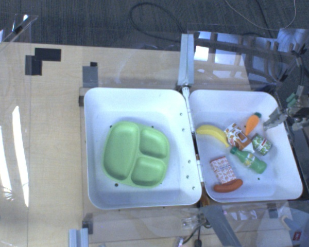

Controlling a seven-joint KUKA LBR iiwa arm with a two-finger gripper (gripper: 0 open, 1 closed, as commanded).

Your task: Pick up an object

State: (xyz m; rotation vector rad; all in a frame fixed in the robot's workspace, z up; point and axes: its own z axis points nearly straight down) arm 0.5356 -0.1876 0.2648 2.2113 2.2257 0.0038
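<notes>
The right bin point(216, 102) holds several small toys. A yellow banana point(212, 133) lies at its left, with a small orange-and-white carton point(236, 135) beside it and an orange carrot point(252, 123) further right. Below them are a green bottle point(249, 160), a small green-labelled can point(261, 145), a red-and-white box point(223, 169) and a red sausage point(227, 186). My gripper point(276, 119) hangs at the bin's right rim, just right of the carrot and apart from it, with nothing seen in it.
The left bin point(92, 138) carries a green divided plate point(136, 152). A metal divider point(190, 138) runs between the two bins. A clear frame point(237, 55) stands behind the right bin, with cables on the floor beyond.
</notes>
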